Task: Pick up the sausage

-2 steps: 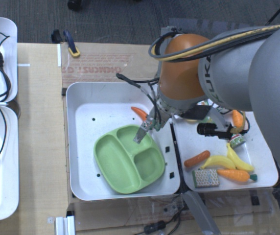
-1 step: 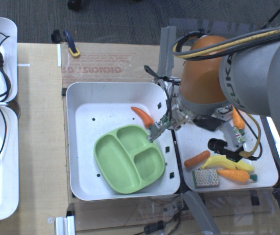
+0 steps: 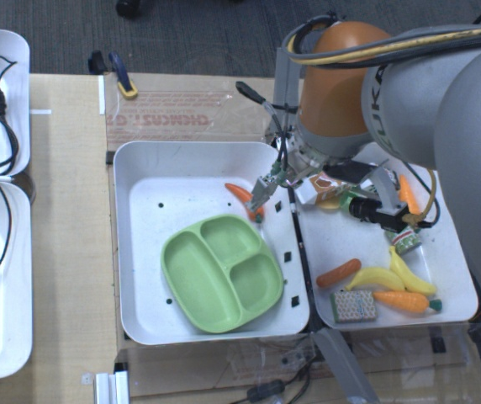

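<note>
Arm (image 3: 409, 91) hangs over the divider between the bins, gripper (image 3: 261, 199) low in the left bin by the green plate (image 3: 222, 272); finger opening cannot be told. Sausage (image 3: 338, 273) lies untouched in the right bin, well right of and below the fingers, beside the banana (image 3: 392, 278). Still approach stage, likely; next move needs a shift across to the sausage.

Divided plate (image 3: 222, 272) in left bin (image 3: 131, 225); sausage (image 3: 338, 273) and banana (image 3: 389, 278) in right bin (image 3: 451, 251)

The sausage (image 3: 339, 273) looks smooth, slightly glossy plastic, the green plate (image 3: 222, 273) matt plastic, the bins (image 3: 135, 251) smooth white plastic, the bench (image 3: 68, 225) pale wood, the arm (image 3: 442, 82) satin grey.
</note>
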`<state>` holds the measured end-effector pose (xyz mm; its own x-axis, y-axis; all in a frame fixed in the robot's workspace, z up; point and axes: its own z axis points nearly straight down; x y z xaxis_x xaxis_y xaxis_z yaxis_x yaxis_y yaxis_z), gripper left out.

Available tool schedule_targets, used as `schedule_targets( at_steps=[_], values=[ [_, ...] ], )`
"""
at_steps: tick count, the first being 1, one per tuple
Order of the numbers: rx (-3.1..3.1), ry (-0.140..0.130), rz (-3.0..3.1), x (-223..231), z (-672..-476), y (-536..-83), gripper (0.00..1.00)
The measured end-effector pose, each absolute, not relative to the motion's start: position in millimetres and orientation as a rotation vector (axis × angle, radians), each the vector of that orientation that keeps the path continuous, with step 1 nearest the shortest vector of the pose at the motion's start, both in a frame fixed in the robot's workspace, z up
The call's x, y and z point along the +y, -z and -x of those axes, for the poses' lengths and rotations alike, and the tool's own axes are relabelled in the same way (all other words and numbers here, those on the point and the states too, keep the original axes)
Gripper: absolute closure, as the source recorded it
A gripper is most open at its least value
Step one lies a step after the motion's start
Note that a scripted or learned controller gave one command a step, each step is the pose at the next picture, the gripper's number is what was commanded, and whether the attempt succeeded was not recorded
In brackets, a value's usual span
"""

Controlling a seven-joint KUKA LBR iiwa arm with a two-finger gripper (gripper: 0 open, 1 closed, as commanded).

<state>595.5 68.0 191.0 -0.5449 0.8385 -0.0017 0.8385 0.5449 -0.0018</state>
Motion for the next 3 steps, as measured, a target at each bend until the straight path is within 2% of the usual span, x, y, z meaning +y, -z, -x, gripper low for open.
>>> schedule_targets(
  at_steps=[1,2,3],
  values=[
    [2.797,0.001,-1.424,79.1,-640.9,-241.4,0.0],
    [2.663,0.004,-1.667,36.5,-651.6,-190.9,0.0],
    [2.697,0.003,-1.61,56.8,-590.3,-191.3,0.0]
  ],
)
